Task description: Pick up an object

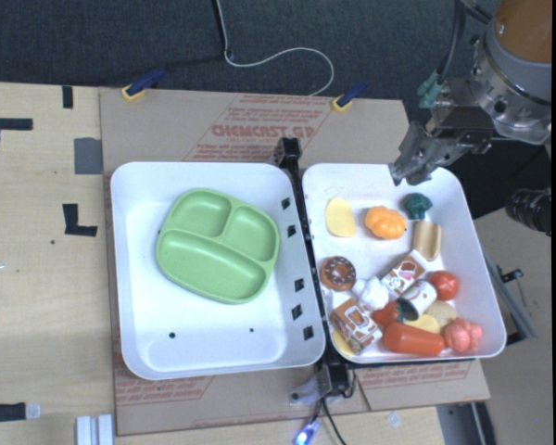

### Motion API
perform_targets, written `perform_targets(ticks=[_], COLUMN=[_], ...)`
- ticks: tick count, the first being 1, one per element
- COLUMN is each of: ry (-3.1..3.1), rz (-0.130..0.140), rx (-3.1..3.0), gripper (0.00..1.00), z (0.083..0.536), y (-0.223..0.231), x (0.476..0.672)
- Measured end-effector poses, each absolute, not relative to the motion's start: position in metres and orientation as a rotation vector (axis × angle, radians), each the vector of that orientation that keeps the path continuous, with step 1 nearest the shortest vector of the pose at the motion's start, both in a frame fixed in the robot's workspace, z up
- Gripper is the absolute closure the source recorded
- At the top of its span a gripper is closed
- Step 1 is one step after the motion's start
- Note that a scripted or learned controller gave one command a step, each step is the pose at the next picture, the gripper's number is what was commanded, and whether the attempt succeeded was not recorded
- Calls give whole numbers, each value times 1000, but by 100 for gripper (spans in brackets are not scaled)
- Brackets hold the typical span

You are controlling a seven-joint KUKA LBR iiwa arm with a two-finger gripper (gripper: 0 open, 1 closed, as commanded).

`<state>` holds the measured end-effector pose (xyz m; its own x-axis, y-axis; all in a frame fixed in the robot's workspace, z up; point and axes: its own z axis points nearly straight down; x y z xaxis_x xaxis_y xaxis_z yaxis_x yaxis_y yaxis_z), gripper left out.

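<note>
The right bin (475, 248) holds several toy foods: a yellow piece (340, 217), an orange fruit (385, 222), a dark green piece (417, 204), a tan roll (427, 240), a brown donut (337, 273), a red tomato (443, 286) and a red sausage (412, 341). My gripper (419, 167) hangs over the bin's back right corner, raised above the dark green piece. It is open, with nothing between its fingers.
A green divided plate (219, 245) lies in the left bin (130, 276). A black hinged divider (301, 248) separates the two bins. More small toys (355, 321) crowd the right bin's front. A white cable (259, 58) loops across the back.
</note>
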<state>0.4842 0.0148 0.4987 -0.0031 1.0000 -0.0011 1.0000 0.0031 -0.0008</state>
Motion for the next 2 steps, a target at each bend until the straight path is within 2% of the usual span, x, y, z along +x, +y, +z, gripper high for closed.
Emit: perform_targets(ticks=[1, 2], ry=[2222, 2221], rz=[-8, 11], rx=[2226, 2213], gripper=[100, 100], z=[449, 539], y=[-4, 27], x=[483, 484])
